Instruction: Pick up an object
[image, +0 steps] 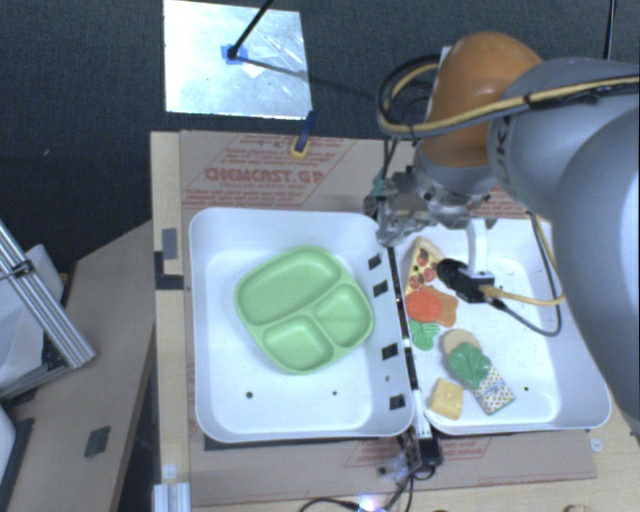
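Note:
My gripper (392, 228) hangs over the top left corner of the right bin (570, 400), close to the divider between the two bins. Just below it lies a toy pizza slice (424, 264). Further down that bin are a red-orange toy food (430, 305), a green leafy piece (424, 336), a pale round piece (460, 342), a dark green piece (468, 365), a yellow wedge (447, 398) and a patterned packet (494, 392). I see nothing held in the gripper.
A light green divided plate (305, 308) sits in the middle of the left bin (215, 400). A black fitting with a yellow cable (462, 280) hangs from the arm over the right bin. The grey arm covers that bin's far right side.

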